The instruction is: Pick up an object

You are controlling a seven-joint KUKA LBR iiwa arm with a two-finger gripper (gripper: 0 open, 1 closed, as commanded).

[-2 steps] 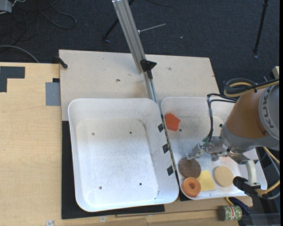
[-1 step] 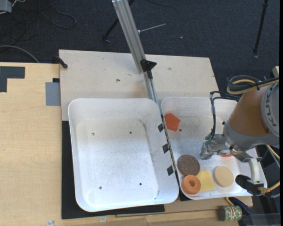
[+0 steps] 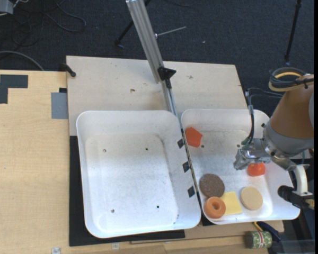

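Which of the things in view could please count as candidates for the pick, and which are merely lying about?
For the job, all in the right bin:
tool
small red piece beside it
orange block
brown disc
orange ring
yellow slab
tan disc

Lying about:
left bin
metal rail
green can

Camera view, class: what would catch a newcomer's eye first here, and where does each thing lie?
The arm, grey and orange, reaches in from the right, its gripper low over a small red object in the right bin. Near that bin's front edge lie an orange ring, a brown disc, a yellow piece and a tan disc.
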